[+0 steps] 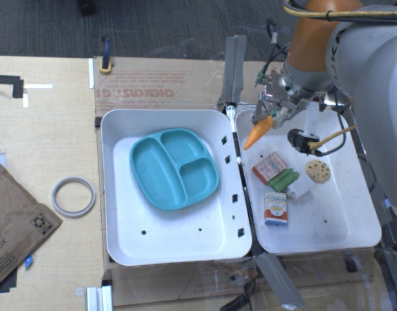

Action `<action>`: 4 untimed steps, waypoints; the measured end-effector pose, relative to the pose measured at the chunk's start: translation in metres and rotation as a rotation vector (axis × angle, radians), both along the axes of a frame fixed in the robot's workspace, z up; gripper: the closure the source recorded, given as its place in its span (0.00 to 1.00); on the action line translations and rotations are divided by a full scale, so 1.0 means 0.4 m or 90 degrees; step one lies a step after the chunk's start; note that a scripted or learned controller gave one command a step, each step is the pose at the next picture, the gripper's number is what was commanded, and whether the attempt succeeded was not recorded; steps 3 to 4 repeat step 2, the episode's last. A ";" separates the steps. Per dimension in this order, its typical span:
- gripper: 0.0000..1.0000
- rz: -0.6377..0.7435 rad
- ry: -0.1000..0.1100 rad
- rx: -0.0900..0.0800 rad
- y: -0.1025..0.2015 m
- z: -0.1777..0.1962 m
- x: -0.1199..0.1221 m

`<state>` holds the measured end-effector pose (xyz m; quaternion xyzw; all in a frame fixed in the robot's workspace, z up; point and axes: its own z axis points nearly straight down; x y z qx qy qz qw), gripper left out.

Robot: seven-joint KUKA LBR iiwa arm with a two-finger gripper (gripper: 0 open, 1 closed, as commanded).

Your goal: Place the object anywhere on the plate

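Note:
A teal plate (175, 168) with three compartments lies in the left bin (120, 238). An orange toy carrot (258, 132) hangs tilted over the far left corner of the right bin (353, 232), its thick end up between the fingers of my gripper (271, 113), its tip pointing down-left toward the divider between the bins. The gripper is shut on the carrot's top end. The plate sits to the left of and below the carrot in the view, apart from it.
In the right bin lie a red-and-white packet (269, 166), a green piece (283, 179), a small blue-and-orange box (275, 208) and a round cookie (318, 171). A tape ring (73, 195) and a cardboard box (13, 229) rest on the bench at left.

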<state>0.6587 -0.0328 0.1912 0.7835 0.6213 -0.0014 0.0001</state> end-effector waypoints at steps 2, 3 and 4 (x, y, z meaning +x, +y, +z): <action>0.00 -0.034 0.001 0.000 0.225 0.016 -0.065; 0.00 -0.034 0.001 0.000 0.225 0.016 -0.065; 0.00 -0.034 0.001 0.000 0.225 0.016 -0.065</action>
